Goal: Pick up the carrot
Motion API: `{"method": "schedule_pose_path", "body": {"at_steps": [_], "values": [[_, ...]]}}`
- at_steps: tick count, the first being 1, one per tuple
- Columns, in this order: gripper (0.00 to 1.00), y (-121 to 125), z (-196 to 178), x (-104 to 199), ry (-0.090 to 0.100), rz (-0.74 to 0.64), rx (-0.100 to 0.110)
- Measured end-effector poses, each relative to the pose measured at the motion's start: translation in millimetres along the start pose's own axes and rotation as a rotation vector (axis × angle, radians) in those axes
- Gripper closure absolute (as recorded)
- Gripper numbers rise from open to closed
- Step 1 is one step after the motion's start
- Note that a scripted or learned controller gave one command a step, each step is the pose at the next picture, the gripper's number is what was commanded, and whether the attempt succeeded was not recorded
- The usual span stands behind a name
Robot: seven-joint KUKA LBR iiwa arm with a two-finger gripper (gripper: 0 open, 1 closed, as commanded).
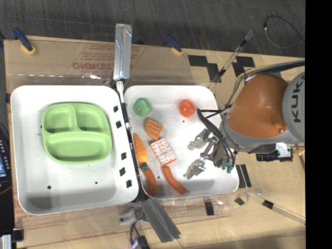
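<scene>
I see my hand (195, 154) released over the right bin (218, 100), nothing grasped, carrot (140, 149) well left by the divider

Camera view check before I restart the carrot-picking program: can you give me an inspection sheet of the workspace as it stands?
Surface: two shallow white bins, left bin and right bin, side by side on a cardboard-covered bench.
Job's things: carrot lies along the right bin's left wall.
Clutter: green divided plate in left bin; green round item, red round item, waffle-like piece, patterned block, two sausage-like pieces in right bin.
Grippers: claw over the right bin's right side, apart from the carrot, holding nothing.
Cables: dark cables at the wrist; black cable on the floor.
Surroundings: blue clamps on the bench edge.
</scene>
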State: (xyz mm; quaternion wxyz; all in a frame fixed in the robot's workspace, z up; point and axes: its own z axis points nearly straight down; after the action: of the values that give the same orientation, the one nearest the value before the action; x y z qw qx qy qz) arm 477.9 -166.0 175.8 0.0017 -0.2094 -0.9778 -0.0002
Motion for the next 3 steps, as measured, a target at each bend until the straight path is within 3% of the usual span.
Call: {"method": "schedule_pose_path", "body": {"at_steps": [1,2,3], "values": [[0.00,39,-12,10,-0.003,0.485,0.001],[1.00,39,-19,8,-0.001,0.478,0.003],[1.00,6,-149,-34,-0.006,0.160,0.001]]}}
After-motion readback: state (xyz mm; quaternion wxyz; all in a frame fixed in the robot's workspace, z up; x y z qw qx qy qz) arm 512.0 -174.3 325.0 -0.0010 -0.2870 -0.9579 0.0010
